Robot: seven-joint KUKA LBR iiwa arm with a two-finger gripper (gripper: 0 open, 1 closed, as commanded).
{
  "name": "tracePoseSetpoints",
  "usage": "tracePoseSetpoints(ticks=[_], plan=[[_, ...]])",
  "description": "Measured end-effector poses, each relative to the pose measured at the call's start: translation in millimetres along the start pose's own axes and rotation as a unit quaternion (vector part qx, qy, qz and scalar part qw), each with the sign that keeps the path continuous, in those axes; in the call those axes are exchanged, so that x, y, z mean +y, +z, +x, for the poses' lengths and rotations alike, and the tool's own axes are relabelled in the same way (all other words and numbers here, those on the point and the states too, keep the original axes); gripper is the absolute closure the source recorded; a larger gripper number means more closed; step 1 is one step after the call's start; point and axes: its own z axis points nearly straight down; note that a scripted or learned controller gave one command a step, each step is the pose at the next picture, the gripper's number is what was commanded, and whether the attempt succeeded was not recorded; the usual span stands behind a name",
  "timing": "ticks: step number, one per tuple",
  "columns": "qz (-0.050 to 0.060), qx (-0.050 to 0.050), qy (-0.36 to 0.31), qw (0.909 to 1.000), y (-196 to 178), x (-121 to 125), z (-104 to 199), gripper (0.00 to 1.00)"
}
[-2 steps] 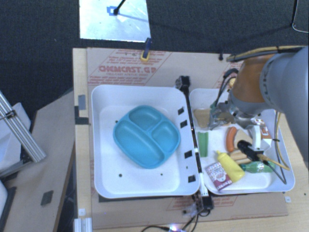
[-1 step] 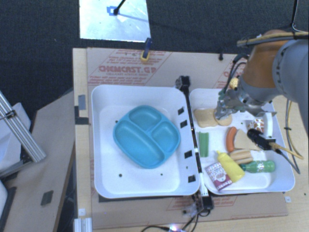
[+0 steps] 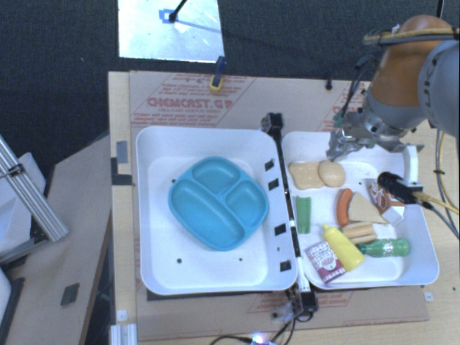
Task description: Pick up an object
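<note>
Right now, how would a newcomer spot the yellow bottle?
Look in the right bin, crowded with toy food. Near its front edge lies the yellow bottle, slanted between a red packet and a green bottle. It is the bin's one bright yellow thing.

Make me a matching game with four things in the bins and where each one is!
Things:
1. blue plate
2. yellow bottle
3. green bottle
4. bread

Places:
A. right bin, at the far end, by the end effector
B. alone in the left bin
C. right bin, near edge, lying on its side towards the right wall
D. right bin, near edge, next to the red packet

Pairs: 1-B, 2-D, 3-C, 4-A
</note>
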Motion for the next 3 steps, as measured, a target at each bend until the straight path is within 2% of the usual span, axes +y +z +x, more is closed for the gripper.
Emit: tracePoseSetpoints(ticks=[1, 3], plan=[[0.002, 0.0, 0.0, 1.0, -12.1, 1.2, 0.4, 1.0], [0.003, 0.001, -0.002, 1.0, -21.5, 11.2, 104.0, 1.0]])
